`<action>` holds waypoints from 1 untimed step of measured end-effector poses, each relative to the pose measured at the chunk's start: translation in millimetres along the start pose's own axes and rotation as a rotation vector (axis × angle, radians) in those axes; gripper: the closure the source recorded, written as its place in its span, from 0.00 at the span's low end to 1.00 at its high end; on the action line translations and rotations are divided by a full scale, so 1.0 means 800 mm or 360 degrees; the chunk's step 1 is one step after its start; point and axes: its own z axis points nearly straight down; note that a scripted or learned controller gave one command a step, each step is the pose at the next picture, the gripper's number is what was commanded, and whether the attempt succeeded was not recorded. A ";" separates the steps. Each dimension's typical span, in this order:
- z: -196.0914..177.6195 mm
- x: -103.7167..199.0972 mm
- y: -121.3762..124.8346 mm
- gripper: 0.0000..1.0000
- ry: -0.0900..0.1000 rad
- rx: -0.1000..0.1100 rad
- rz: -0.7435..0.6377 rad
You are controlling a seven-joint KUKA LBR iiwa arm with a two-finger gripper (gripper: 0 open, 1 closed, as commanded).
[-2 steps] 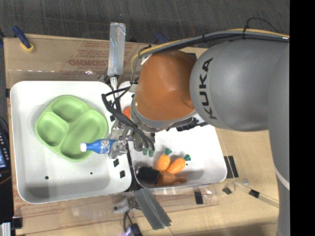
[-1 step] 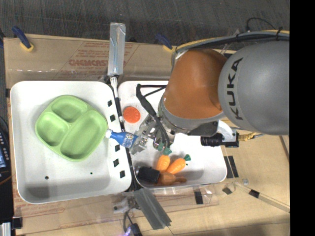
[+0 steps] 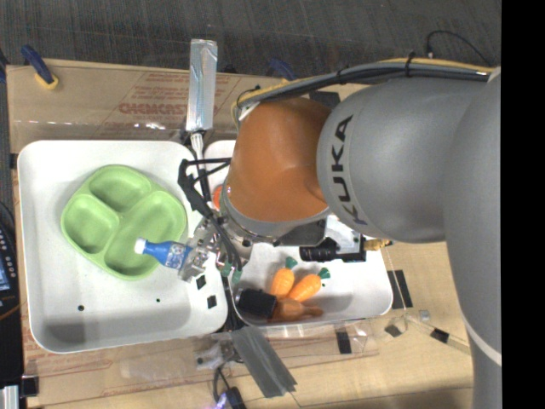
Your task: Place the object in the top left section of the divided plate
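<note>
We count two white bins [image 3: 43,313], side by side, one at the frame's left and one right of centre. We see one green plate [image 3: 102,216] in the left bin, split into three sections. One blue-and-white tube [image 3: 162,250] lies at the plate's lower right edge. We make out two orange carrots [image 3: 296,285] in the right bin, low centre, beside one dark object [image 3: 254,302] we cannot identify. One arm [image 3: 383,160] fills the right.
</note>
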 end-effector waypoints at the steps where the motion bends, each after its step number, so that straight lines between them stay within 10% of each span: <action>1: 0.000 0.000 0.000 0.00 0.0000 0.0000 0.0001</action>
